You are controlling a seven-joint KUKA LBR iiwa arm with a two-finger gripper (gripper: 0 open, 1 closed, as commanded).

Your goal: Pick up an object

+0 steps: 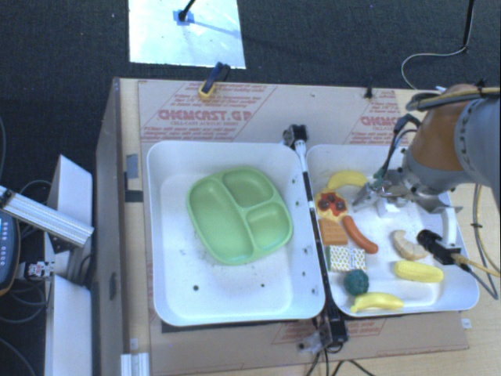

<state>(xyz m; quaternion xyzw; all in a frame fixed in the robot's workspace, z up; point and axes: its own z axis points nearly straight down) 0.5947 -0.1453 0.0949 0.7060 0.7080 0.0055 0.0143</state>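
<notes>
The arm (462, 135) reached in from the right edge of the surface (235, 108) and hung over the far part of the right bin (470, 292). Its gripper (383, 193) sat low among the toy food there, just beside the banana (347, 179) that lay near the bin's far left corner. Whether the jaws were apart or together could not be told; the metal parts blurred into the white floor of the bin.

The right bin carried all the likely things to pick: a pizza slice (332, 207) against the left wall, a sausage (358, 234) beside it, a patterned block (345, 258), a dark green ball (357, 281), a second banana (377, 301) along the near edge, a lemon (417, 271) and a pale piece (408, 244) toward the right. The left bin (168, 233) held a green divided plate (239, 214).

The nearest banana looked the natural choice. It was probably light, hollow plastic, stiff and rather slick, so it might skid or roll if pinched off-centre. A hold across its narrow middle, at right angles to the curve, seemed best, since the tapered ends would likely slip out.
</notes>
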